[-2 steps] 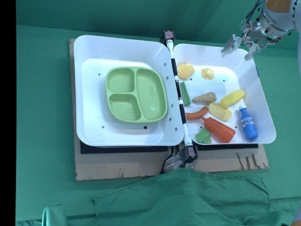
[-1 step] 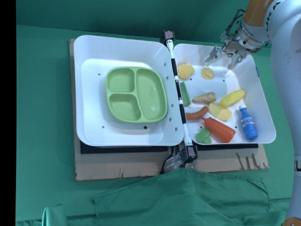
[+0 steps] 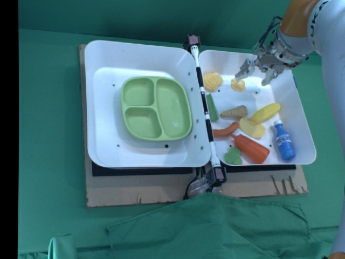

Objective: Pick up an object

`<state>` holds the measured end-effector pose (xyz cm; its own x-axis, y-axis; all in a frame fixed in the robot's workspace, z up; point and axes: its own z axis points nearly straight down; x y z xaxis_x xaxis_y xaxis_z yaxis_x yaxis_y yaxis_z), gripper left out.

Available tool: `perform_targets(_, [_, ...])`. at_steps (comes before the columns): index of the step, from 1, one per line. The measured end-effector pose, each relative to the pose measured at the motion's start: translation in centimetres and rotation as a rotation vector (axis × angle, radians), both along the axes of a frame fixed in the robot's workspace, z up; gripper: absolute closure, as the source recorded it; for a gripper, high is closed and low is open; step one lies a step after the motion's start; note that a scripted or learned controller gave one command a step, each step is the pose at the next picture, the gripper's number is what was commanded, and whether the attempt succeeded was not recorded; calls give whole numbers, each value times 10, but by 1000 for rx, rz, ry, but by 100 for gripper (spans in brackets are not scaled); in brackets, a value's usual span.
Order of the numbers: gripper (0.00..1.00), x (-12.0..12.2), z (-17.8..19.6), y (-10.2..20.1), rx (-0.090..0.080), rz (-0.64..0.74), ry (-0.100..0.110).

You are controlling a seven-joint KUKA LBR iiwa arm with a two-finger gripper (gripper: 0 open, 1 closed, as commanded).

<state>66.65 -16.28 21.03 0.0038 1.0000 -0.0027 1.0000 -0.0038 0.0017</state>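
My gripper (image 3: 255, 73) hangs over the back of the right bin (image 3: 302, 117), open, with nothing between its fingers. A small yellow piece (image 3: 237, 84) lies just below its left fingertip (image 3: 244, 71). Left of that lies a ridged yellow piece (image 3: 213, 81). Further forward in the bin are a green pickle (image 3: 212, 108), a brown cone (image 3: 234, 111), a corn cob (image 3: 266, 112), a flat yellow chip (image 3: 252, 127), an orange sausage (image 3: 225, 129), a red bottle (image 3: 251, 148), a blue bottle (image 3: 283, 140) and a green broccoli piece (image 3: 233, 156).
The left bin (image 3: 102, 63) holds a light green divided plate (image 3: 156, 108). A black and white divider bar (image 3: 205, 101) runs between the bins. Green cloth (image 3: 215, 225) is bunched up at the bench's front edge.
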Motion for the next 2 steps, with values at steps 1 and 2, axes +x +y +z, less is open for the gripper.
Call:
perform_targets(1, [0,-49,-24,23,-5,0,-18])
perform_targets(2, [100,-46,-10,21,-7,-3,-27])
